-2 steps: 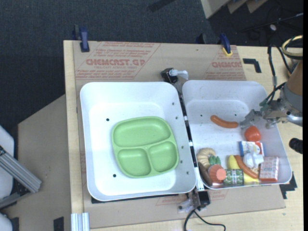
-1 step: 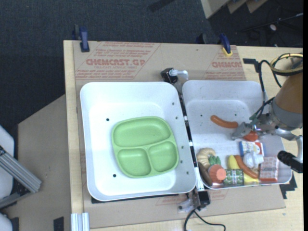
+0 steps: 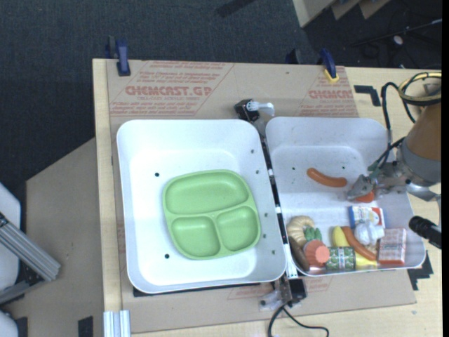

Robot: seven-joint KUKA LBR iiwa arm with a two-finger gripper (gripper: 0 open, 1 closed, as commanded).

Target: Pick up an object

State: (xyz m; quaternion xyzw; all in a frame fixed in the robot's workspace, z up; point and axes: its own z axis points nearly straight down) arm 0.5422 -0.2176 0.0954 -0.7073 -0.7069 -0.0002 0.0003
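Two white bins sit side by side on your bench: the left bin (image 3: 133, 209) carries a green divided tray (image 3: 210, 213), and the right bin (image 3: 316, 135) carries the toy food. From the camera view, your pincer (image 3: 370, 185) is low in the right bin, just beside a small red piece (image 3: 364, 196) and near the sausage (image 3: 327, 178); more items crowd the near corner. I cannot tell how the pincer is set. You look to be at the reach-and-grasp step. Next, you need a clean closure on one item, then a straight lift.
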